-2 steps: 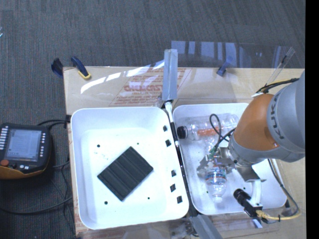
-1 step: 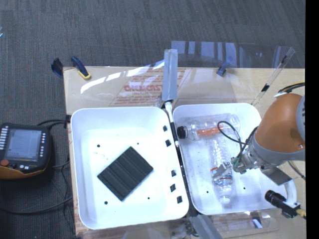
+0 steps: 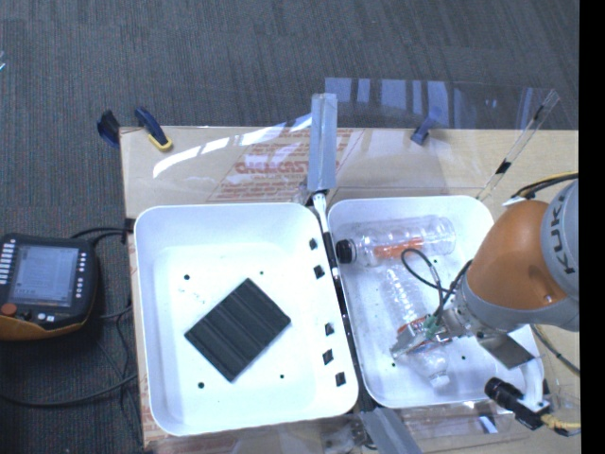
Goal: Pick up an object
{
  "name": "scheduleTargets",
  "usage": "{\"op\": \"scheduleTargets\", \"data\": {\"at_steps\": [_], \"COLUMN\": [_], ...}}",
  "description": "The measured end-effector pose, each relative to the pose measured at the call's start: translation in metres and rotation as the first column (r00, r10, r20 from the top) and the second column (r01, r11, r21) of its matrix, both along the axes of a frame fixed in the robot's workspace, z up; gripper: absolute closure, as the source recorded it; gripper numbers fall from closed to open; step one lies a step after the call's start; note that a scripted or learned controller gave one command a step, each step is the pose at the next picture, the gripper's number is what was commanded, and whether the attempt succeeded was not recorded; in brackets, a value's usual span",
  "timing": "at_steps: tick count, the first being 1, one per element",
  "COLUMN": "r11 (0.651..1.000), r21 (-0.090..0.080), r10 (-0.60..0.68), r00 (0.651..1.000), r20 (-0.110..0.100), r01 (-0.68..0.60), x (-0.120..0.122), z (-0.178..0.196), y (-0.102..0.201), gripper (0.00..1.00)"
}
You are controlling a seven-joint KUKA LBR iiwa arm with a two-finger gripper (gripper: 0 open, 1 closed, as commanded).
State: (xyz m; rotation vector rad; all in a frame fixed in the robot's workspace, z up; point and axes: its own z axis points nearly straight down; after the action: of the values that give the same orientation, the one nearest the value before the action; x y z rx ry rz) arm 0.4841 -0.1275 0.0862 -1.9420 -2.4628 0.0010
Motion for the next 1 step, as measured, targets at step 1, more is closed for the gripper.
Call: {"op": "scheduleTargets", "data": {"at_steps": [1], "r11": [0.997], "r21": [-0.001], "r10": [-0.077], "r00": [0.997], "r20": [0.0], "r01": [0.077], "x": [0.016], "z": [0.0129], "y": [-0.0119], "gripper": [0.0]}}
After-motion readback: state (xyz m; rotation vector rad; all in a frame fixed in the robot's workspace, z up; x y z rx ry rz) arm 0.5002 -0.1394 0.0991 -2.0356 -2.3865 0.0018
